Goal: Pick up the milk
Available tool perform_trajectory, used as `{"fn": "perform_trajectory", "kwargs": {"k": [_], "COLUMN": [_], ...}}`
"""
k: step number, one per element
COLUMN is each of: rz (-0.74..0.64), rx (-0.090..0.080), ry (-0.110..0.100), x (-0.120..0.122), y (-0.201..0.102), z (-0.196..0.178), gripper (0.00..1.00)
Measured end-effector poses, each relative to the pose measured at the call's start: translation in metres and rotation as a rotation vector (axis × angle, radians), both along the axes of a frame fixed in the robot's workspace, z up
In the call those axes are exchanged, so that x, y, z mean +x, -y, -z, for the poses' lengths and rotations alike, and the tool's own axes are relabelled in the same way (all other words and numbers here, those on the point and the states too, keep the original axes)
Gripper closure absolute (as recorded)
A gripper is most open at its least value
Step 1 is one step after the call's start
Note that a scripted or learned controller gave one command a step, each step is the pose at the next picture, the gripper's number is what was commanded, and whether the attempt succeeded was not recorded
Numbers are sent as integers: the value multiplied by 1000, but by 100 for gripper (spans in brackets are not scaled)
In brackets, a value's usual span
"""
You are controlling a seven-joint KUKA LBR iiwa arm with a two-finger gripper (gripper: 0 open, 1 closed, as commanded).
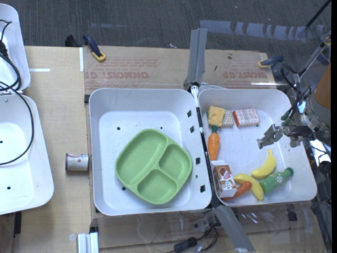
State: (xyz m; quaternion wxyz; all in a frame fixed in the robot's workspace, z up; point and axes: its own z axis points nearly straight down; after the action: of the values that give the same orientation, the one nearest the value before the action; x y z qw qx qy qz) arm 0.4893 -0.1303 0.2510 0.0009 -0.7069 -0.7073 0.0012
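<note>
Milk carton (224, 180) lies in the right bin (247, 95), at its near left corner, just beside a carrot (213, 145) and touching a banana (249, 184). Its long axis runs roughly front to back; the brown-and-white label is too small to read. Gripper (269, 136) hovers over the bin's right side, fingers apart, gripping nothing. Cardboard (131, 67) behind shows mirrored red lettering.

Plate (153, 166) in left bin (100, 141); milk (224, 179) in right bin (295, 191).
</note>
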Motion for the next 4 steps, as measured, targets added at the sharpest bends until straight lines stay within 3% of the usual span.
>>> {"fn": "perform_trajectory", "kwargs": {"k": [1, 2, 3, 4], "rz": [651, 650, 648, 403], "rx": [1, -3, -5, -2], "ry": [5, -1, -4, 0], "x": [21, 85, 85, 41], "y": [-25, -28, -27, -80], "z": [142, 160, 152, 60], "gripper": [0, 0, 100, 100]}}
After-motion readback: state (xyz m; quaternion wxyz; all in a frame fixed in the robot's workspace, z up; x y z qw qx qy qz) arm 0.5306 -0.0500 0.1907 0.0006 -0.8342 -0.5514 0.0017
